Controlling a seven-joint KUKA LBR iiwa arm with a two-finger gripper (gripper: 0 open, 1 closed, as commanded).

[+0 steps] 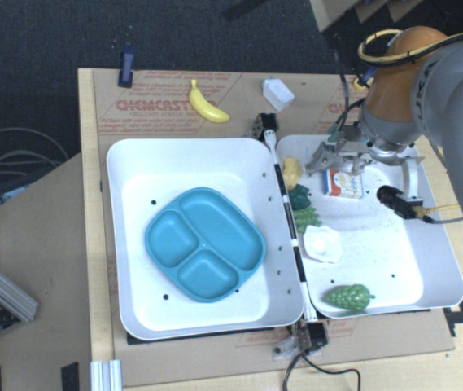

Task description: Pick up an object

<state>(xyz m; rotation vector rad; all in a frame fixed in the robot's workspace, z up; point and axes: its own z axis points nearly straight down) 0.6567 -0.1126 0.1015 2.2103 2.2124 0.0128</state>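
Over the right bin's [426,287] far end: gripper [347,163] low above a red-and-white carton [344,185] just beside it, grip state unclear, nothing visibly held, nothing lifted, so grasp and lift both still pending.

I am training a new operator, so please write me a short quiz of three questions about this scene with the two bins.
1. True or false: the blue divided tray lies in the right bin.
2. Which lies on the bench outside both bins? A) banana B) green grapes C) white crumpled item
3. Fill in: the hand hovers over the ____ end of the right bin, beside a small red and white box.

Key
1. False; it lies in the left bin.
2. A.
3. Far (the top of the view).
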